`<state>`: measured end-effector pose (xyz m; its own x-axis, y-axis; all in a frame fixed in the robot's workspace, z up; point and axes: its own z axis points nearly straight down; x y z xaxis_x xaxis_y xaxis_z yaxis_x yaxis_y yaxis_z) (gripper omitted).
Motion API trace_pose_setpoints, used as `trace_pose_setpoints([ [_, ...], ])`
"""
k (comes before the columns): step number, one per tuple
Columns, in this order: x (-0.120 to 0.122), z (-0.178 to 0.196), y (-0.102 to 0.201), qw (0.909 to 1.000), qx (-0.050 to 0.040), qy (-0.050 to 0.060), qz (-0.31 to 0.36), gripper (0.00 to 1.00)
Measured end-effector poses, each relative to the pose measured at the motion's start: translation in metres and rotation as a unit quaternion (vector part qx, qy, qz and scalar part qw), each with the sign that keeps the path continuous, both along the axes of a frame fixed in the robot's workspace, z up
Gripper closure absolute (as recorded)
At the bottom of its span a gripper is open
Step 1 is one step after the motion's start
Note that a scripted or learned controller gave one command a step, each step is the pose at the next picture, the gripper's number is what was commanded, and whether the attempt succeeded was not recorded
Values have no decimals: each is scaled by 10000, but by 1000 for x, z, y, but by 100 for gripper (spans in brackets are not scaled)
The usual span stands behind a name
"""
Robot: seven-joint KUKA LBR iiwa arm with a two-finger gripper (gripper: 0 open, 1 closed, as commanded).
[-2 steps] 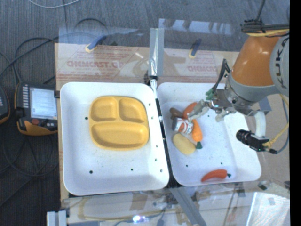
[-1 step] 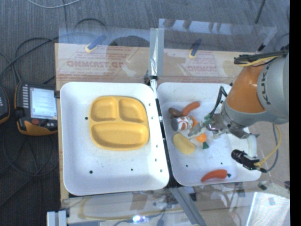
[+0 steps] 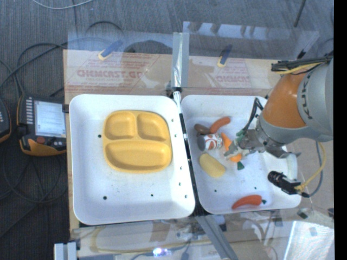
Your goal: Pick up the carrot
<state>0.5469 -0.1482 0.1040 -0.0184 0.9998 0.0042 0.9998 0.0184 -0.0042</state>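
Here the carrot [image 3: 235, 157], a small orange piece with a green tip, lies in the right bin [image 3: 217, 199] near its middle, long axis running from upper left to lower right, green end toward the lower right. The gripper [image 3: 244, 145] sits directly over and against it; whether the fingers are spread or closing on the carrot cannot be determined. The bin is shallow and white, standing on a bench over grey carpet, with cables trailing at the top and left. Just left of the carrot lie a red-and-white toy [image 3: 211, 141], a brown piece [image 3: 201, 128] and an orange sausage shape [image 3: 219, 124]; a yellow potato-like item [image 3: 212, 166] lies below them. A red pepper-like item [image 3: 247, 202] rests near the lower rim. The left bin [image 3: 87, 199] holds a yellow divided tray [image 3: 137, 141]. An orange handheld pendant [image 3: 43, 124] lies left of the bins.
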Motion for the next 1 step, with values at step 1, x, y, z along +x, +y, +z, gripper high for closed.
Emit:
trace_pose_setpoints([
  [1, 57, 79, 77, 10000, -23, -12, 57, 100],
])
